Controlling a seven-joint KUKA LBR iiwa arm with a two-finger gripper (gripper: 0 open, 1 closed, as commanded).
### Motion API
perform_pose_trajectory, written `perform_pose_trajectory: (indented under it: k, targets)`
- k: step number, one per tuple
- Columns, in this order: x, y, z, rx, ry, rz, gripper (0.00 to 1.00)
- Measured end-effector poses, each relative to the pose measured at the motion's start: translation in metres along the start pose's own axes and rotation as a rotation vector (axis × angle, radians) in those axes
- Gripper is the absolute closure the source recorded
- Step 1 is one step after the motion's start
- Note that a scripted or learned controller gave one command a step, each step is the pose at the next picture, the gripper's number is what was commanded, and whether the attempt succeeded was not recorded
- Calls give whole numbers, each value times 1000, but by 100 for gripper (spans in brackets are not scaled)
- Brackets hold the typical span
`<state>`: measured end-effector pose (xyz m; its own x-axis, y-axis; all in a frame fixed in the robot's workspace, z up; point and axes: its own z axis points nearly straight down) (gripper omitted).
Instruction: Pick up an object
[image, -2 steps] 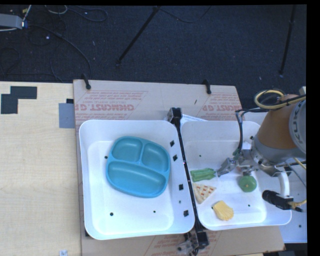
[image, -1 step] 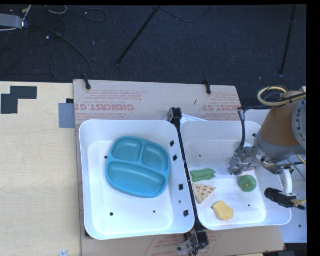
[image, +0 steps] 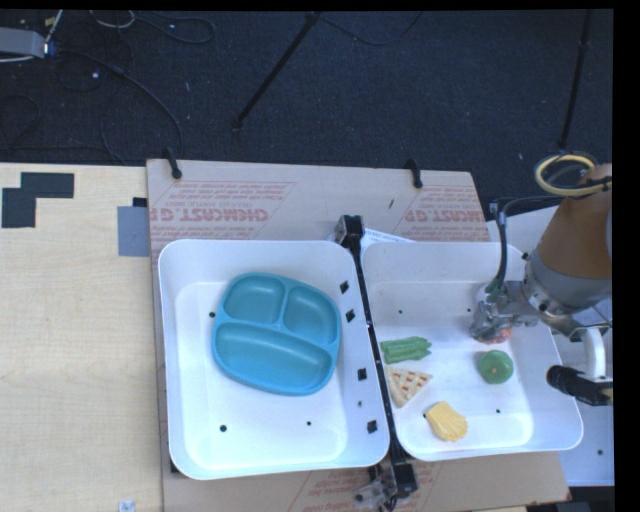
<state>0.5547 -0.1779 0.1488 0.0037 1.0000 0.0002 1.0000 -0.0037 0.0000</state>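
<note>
Right bin (image: 540, 425): metallic tool (image: 492, 322), grip state unclear, just above round green object (image: 495, 367).

open floor lies left of the green ball (image: 495, 367); green pod (image: 405, 349), waffle (image: 408, 384), yellow piece (image: 446, 422) crowd the right bin's (image: 440, 262) front-left.
</note>
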Motion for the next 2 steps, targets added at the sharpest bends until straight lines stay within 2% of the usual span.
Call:
perform_pose_trajectory:
  k: [1, 2]
  targets:
    - [7, 7, -48, -2, 0, -6, 100]
    - [6, 7, -77, 0, 0, -6, 100]
